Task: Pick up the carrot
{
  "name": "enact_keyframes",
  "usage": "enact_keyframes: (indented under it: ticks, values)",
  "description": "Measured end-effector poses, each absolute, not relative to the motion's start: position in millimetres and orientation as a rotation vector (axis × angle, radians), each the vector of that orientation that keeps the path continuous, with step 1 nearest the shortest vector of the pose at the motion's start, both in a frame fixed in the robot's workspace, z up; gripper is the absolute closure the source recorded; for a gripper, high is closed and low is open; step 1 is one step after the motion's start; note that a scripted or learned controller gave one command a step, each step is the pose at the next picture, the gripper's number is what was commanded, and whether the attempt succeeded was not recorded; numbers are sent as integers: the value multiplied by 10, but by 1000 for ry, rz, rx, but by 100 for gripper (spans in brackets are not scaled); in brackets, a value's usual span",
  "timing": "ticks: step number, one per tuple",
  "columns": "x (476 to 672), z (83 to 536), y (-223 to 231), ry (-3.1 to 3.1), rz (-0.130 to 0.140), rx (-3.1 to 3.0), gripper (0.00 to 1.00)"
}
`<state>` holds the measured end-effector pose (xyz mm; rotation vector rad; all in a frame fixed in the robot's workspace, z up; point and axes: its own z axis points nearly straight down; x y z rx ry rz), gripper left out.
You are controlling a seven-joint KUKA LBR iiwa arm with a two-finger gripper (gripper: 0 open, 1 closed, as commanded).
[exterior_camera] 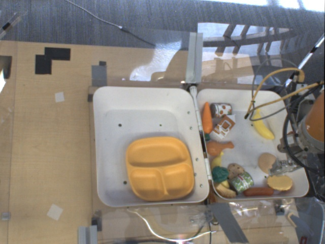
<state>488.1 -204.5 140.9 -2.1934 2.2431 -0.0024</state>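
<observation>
The carrot point(206, 118) is a small orange cone lying lengthwise against the left wall of the right bin point(238, 98), beside a small can point(221, 109). My gripper point(282, 165) hangs low at the right side of that bin, near a tan round piece point(266, 161) and a yellow-orange disc point(280, 182). It is well to the right of the carrot and apart from it. The arm's orange band point(314, 121) and cables cover the bin's right edge.
The right bin also holds a banana point(263, 128), a red-and-white box point(223, 127), an orange drumstick point(219, 147), a green piece point(220, 174), a sausage point(258, 191) and other toy foods. A yellow divided plate point(159, 167) lies in the left bin point(117, 111).
</observation>
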Motion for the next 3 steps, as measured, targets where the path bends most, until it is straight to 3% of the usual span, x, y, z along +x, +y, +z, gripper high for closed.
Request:
enact_keyframes:
  ticks: [2,3]
  values:
    - [4892,1488,-1912,1567,-9,-2717,100]
    - [4878,1321,-1941,1241,-4,-2882,100]
